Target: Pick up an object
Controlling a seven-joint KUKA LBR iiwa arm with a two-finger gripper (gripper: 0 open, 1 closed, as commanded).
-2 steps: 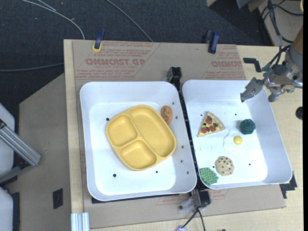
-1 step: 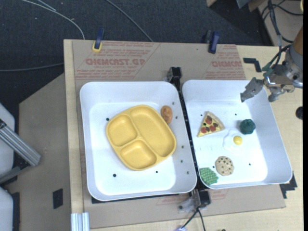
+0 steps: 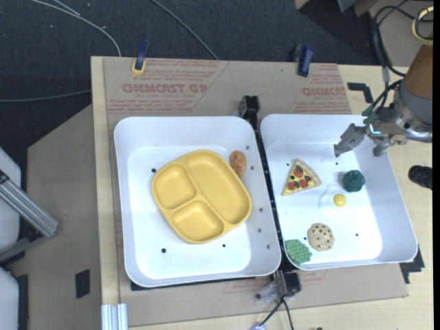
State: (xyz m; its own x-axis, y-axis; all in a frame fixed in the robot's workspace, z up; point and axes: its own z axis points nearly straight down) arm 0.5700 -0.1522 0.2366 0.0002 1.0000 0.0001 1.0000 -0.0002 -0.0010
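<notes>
We've got 2 shallow white bins sitting side by side on the table [image 3: 103,102], which is topped with a brown cardboard sheet clipped at its far edge. The left bin [image 3: 137,253] carries a yellow divided tray [image 3: 200,195] with 3 compartments, sitting roughly in the middle and turned at an angle, and a small brown bread-like piece [image 3: 238,161] touching the tray's far right edge, close to the bin's right wall. The right bin [image 3: 385,232] has the loose stuff: a pizza slice [image 3: 301,177] toward the bin's left wall, a dark green round piece [image 3: 353,180] toward the right side, a small yellow ball [image 3: 339,200] just beside and nearer to us than the green one, a cookie [image 3: 320,236] near the front edge, and a green checkered piece [image 3: 298,251] right at the bin's front left corner, just beside the cookie. The arm comes in from the right and the gripper [image 3: 359,140] hangs over the far right part of the right bin, above the green piece and apart from it. We can see the jaws spread open with nothing between them, so none of the objects is picked up; they all lie on the bin floor.
</notes>
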